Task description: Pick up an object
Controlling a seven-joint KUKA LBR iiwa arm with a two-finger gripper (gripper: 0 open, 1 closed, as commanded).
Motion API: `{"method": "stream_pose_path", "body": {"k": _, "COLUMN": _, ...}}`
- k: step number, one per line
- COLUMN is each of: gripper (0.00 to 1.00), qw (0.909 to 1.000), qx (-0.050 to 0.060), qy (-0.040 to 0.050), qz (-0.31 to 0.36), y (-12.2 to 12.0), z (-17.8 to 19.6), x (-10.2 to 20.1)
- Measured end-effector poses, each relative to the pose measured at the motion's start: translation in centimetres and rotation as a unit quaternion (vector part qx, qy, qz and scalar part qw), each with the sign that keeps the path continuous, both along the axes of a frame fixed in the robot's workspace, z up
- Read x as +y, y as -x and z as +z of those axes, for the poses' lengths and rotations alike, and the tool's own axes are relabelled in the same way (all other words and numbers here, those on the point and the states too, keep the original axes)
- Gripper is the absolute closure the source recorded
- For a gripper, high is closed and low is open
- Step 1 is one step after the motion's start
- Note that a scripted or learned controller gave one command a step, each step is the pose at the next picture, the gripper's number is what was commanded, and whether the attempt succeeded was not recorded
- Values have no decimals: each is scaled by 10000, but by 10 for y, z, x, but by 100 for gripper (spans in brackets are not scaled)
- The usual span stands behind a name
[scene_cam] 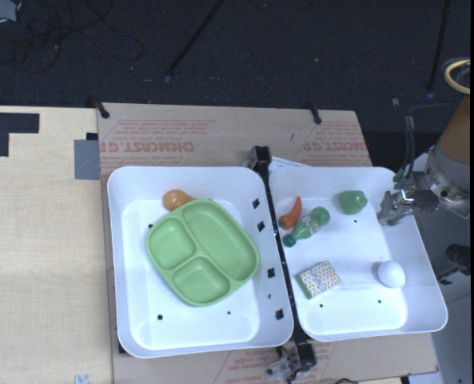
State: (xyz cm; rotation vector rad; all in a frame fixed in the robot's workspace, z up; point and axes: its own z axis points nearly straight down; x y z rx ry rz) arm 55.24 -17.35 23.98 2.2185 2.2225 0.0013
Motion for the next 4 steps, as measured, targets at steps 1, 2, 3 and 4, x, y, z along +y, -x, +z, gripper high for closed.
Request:
{"method": "stream_pose_path", "body": {"k": 1, "gripper": 100, "qw": 10000, "qx": 17, "qy": -13, "qz": 15, "y": -2, "z": 8, "x": 54}}
{"method": "stream_pose_path", "body": {"k": 2, "gripper": 100, "qw": 10000, "qx": 29, "qy": -12, "qz": 6, "y": 5, "z": -1, "x": 100}}
{"method": "stream_pose_path", "body": {"k": 3, "gripper": 100, "qw": 10000, "qx": 21, "qy": -15, "qz": 17, "y": 7, "z": 6, "x": 155}}
{"method": "stream_pose_path", "body": {"k": 4, "gripper": 100, "qw": 10000, "qx": 23, "qy": -7, "qz": 11, "y": 3, "z": 12, "x": 205}}
